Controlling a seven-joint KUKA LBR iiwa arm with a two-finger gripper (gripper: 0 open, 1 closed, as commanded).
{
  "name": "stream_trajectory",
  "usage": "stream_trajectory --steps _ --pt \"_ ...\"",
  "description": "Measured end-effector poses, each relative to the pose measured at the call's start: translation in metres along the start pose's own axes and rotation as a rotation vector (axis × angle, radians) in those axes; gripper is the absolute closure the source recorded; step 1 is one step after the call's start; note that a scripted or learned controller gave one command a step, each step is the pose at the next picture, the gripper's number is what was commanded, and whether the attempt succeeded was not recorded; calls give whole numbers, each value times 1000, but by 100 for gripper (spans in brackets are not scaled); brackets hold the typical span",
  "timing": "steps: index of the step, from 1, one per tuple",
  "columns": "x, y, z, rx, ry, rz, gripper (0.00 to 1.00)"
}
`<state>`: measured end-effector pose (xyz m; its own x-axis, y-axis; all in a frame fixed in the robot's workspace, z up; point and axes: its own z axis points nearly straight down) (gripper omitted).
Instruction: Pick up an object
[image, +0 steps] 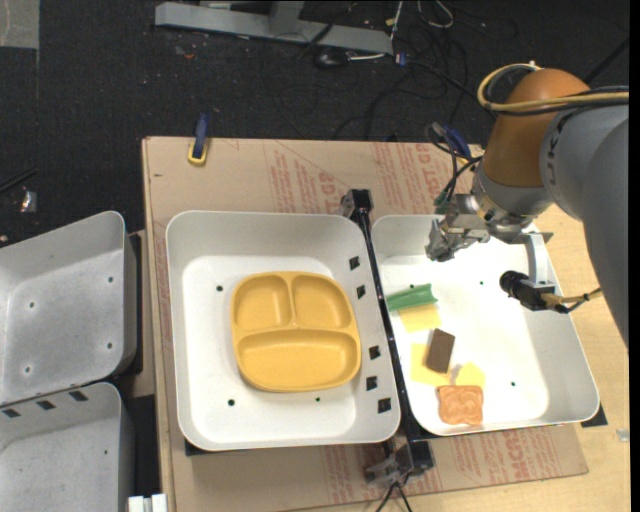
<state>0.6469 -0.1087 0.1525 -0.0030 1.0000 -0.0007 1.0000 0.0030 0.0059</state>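
White right bin (560, 330) holds a flat green block (410, 298).

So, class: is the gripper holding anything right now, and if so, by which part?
Nothing is held: the gripper hangs over bare floor at the right bin's far end.

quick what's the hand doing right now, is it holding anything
Hand: over the back of the right bin, nothing visibly held; open or closed cannot be told.
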Motion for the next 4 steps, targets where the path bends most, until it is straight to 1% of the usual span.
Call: stream_trajectory --steps 1,2,3,4 --pt "7 8 -60 -2 0 -1 100" --pt "7 9 -108 -1 -1 -1 100" --pt "48 -11 -96 8 2 -3 100" --pt "90 -33 -84 9 1 -3 100"
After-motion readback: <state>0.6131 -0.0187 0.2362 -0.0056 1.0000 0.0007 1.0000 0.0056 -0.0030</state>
